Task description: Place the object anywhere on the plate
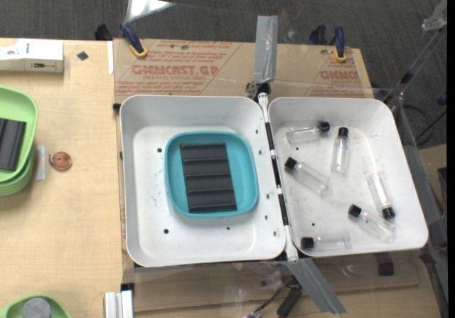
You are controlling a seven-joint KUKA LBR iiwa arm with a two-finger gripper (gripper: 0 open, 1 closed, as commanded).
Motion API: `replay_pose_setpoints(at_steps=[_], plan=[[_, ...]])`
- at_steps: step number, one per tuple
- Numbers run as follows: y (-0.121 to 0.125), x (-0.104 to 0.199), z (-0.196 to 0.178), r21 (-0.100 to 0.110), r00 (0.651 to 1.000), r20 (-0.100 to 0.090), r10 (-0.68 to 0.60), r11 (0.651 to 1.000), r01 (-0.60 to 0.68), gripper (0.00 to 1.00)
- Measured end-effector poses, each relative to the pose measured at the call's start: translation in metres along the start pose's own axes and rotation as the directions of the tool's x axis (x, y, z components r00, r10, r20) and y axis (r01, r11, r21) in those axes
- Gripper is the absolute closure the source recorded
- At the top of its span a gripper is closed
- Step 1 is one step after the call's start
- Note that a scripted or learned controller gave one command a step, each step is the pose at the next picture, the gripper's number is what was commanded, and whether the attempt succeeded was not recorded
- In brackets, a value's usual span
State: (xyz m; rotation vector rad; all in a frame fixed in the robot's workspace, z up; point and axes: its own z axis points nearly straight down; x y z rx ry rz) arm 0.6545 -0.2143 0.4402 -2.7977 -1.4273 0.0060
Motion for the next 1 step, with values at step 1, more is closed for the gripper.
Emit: replay_pose_setpoints(at_steps=[1], plan=[[0.0000, 0.0000, 0.0000, 0.000, 1.000, 0.000, 0.000, 1.000, 0.000, 0.00]])
